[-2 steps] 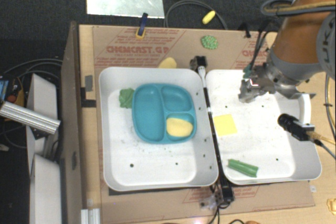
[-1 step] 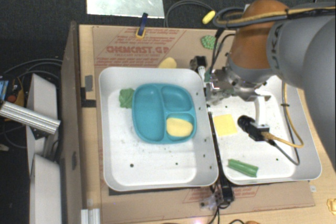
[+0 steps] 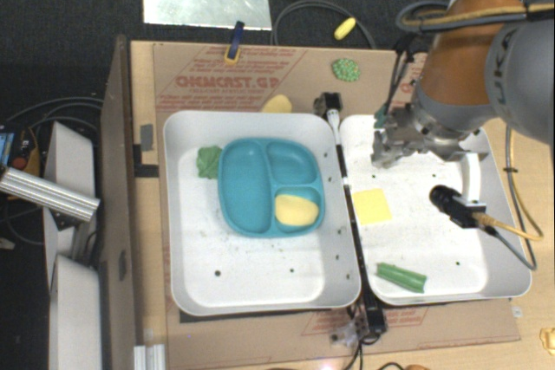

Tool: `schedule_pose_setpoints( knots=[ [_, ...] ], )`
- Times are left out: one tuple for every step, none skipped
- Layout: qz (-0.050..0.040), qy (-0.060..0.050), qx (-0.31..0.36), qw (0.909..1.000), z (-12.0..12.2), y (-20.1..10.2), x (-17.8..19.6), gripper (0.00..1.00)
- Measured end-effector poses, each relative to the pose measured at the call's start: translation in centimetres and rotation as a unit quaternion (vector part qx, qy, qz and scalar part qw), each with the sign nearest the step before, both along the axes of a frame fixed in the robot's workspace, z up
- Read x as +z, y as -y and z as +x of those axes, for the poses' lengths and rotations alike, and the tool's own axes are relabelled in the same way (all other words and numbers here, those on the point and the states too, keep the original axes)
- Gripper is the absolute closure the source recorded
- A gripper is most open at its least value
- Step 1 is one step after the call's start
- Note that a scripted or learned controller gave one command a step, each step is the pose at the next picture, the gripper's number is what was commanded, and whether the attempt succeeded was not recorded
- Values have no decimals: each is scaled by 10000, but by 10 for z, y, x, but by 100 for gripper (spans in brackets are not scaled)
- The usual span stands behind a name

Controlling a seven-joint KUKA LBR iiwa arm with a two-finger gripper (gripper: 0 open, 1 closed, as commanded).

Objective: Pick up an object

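The right bin holds a flat yellow square near its left wall and a green stick-shaped piece near its front edge. My gripper hangs over the back left part of this bin, behind the yellow square and apart from it. In the left bin lies a blue divided plate with a yellow lump in its front right compartment. A green leafy piece rests against the plate's left rim.
Behind the bins, on the cardboard, sit a yellow piece at the left bin's back rim and a green dotted disc. The grey and orange arm covers the right bin's back right corner.
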State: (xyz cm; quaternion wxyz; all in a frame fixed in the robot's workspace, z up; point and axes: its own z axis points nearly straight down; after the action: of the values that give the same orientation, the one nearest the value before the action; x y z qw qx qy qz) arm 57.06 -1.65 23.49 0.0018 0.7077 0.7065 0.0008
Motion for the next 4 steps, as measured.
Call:
schedule_pose_setpoints(
  knots=[
    [4,-9,18,10000,0,-2,-1,0],
    [-2,-38,-19,10000,-27,63,-53,0],
    [8,-42,9,10000,-21,68,-152,0],
    [-17,26,3,10000,44,127,-149,0]
  ],
)
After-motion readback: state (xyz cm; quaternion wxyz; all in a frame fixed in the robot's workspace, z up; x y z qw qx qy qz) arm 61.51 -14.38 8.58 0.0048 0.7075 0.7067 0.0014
